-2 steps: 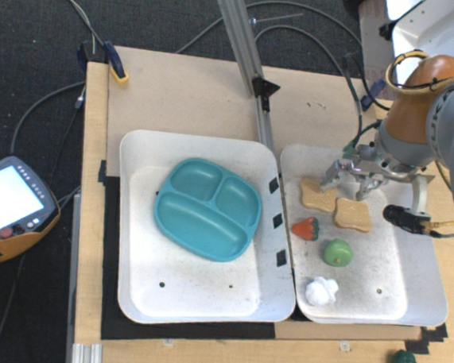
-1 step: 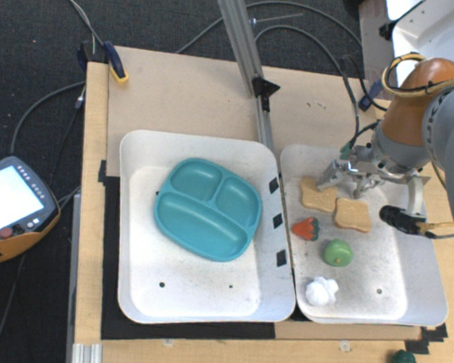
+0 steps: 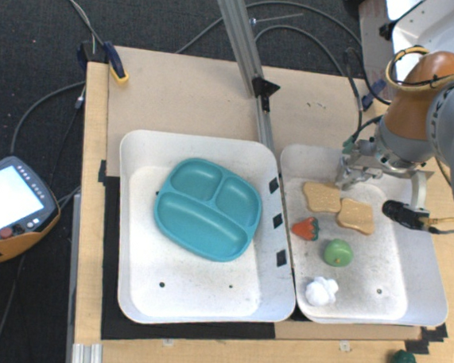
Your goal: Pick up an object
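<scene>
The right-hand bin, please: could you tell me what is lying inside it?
The right-hand bin holds two toast slices, a strawberry, a green apple and a white lump. The gripper covers its far corner.

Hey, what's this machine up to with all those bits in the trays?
A robot arm reaches in from the right and its gripper hangs low over the right bin, at its far edge near two bread slices. A strawberry, a green apple and a small white object lie there too. Nothing looks picked up yet. The left bin holds a teal divided plate.
</scene>
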Motion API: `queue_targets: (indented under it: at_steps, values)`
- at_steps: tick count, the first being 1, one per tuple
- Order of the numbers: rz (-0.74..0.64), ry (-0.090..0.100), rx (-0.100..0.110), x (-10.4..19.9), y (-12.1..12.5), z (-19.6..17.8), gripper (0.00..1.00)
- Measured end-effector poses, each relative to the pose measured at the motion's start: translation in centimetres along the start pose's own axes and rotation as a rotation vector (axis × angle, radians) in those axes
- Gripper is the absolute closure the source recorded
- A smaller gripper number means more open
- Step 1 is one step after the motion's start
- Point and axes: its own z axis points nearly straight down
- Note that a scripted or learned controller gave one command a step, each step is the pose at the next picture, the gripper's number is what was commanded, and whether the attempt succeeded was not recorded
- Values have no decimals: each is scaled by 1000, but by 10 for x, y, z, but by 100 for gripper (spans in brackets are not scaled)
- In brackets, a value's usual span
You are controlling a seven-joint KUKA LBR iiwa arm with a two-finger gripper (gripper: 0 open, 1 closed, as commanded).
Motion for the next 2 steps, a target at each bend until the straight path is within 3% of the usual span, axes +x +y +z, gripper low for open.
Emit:
queue_targets:
  at_steps: [2]
  values:
    - [4,-3,6,-1,-9,-112,100]
